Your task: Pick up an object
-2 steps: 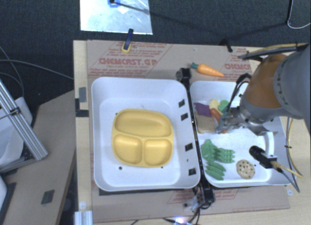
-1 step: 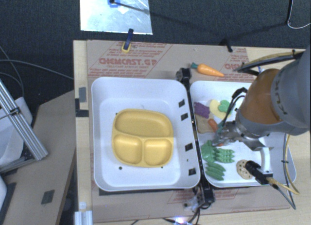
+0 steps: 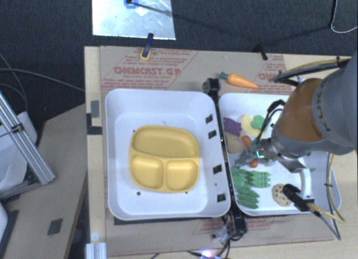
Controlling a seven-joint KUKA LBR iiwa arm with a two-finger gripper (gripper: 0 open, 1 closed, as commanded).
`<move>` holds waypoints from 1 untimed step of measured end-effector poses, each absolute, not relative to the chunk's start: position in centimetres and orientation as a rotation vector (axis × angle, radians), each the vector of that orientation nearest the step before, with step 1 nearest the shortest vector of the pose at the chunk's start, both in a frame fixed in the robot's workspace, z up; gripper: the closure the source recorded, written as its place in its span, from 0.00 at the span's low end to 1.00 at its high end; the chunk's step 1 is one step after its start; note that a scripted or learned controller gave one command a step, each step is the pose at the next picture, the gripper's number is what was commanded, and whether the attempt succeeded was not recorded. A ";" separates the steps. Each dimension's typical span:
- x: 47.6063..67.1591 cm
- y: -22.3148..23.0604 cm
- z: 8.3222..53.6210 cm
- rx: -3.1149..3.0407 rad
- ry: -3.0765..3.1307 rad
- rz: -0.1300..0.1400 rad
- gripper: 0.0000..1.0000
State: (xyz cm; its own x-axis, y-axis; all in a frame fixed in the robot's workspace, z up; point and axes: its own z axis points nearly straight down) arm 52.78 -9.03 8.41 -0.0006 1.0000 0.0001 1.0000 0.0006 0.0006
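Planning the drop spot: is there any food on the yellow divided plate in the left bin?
No. The yellow plate lies bare in the left bin; its three compartments hold nothing.

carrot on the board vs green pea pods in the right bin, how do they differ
The carrot is orange with a green tip; the green pea pods are green all over. The carrot is a single piece, while the pea pods are several pieces lying together. The carrot lies outside the bins on the cardboard behind them; the pea pods lie inside the right bin, at its near-left corner. Both look like toy vegetables lying flat.
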 end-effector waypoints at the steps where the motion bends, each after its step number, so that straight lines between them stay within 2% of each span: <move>1: 52.9 -9.0 9.5 2.219 2.222 0.003 1.00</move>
State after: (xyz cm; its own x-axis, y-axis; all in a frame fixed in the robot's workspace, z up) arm 52.86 -9.04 9.47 -0.0013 1.0000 0.0000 1.0000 0.0013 0.0024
